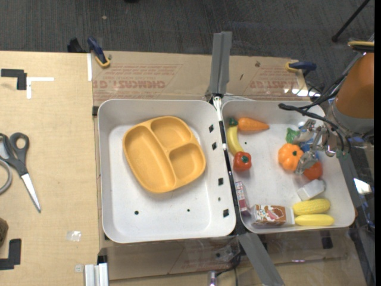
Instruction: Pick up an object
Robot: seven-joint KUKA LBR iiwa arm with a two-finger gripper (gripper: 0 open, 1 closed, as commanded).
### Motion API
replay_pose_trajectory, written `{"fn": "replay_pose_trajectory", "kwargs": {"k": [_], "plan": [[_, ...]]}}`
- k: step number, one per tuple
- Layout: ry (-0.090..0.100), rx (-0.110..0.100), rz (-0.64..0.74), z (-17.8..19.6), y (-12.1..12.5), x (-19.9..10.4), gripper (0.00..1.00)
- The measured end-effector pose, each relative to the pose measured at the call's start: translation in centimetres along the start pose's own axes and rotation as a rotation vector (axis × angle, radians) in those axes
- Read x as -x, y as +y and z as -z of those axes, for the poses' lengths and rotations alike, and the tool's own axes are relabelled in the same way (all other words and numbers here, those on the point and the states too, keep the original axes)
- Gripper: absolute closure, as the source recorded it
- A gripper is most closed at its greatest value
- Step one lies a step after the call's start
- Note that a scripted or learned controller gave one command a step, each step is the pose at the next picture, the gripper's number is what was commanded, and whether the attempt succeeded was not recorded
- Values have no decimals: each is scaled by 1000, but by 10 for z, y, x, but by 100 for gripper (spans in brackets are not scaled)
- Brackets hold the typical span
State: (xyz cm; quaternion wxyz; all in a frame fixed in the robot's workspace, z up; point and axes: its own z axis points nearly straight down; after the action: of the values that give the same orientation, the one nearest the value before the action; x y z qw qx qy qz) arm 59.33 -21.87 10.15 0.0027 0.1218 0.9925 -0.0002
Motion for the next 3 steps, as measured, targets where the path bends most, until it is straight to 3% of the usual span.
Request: {"fn": "replay_pose_trajectory", "kwargs": {"k": [1,2,3], "plan": [[3,1,-13,-9,18,-36,0],[4,1,-111,-9,64,-82,0],[0,1,-109,1,64,-80,100]]}}
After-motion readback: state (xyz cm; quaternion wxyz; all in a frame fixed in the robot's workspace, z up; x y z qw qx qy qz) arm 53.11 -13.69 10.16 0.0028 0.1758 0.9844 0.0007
